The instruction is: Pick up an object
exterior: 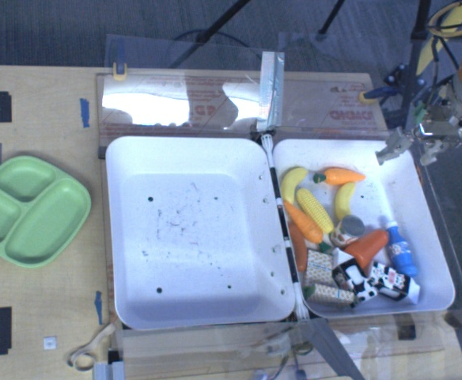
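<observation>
The right bin [433,236] holds a heap of toys: a yellow banana [293,182], an orange carrot [342,176], a corn cob [314,206], a blue bottle [399,253], a red-orange piece [365,246] and a black-and-white cow toy [373,280]. My gripper [410,150] hangs over the bin's far right corner, above and to the right of the carrot. It is open, with nothing between its fingers, and it stands apart from every toy.
The left bin [191,228] lies beside the right one, and a ridge [282,220] divides them. A green sectioned plate [30,210] rests on the bench at far left. Clear panels [183,101] stand behind the bins. Cables and stands [441,22] crowd the far right.
</observation>
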Tool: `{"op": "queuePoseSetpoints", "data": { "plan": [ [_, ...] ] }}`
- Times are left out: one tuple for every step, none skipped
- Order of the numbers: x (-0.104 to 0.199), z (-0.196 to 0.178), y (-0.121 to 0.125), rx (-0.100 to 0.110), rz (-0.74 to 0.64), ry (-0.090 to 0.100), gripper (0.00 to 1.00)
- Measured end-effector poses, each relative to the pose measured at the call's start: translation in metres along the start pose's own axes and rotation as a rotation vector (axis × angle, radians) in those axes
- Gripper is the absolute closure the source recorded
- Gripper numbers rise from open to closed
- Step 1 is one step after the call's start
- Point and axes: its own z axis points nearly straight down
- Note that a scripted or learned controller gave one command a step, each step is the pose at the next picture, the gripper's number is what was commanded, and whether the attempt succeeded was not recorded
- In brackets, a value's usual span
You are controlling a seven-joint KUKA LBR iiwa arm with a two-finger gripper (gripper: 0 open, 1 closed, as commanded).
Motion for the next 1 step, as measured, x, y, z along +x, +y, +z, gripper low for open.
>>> {"op": "queuePoseSetpoints", "data": {
  "plan": [
    [0.0126, 0.1345, 0.025, -0.002, -0.153, -0.001, 0.0]
  ]
}}
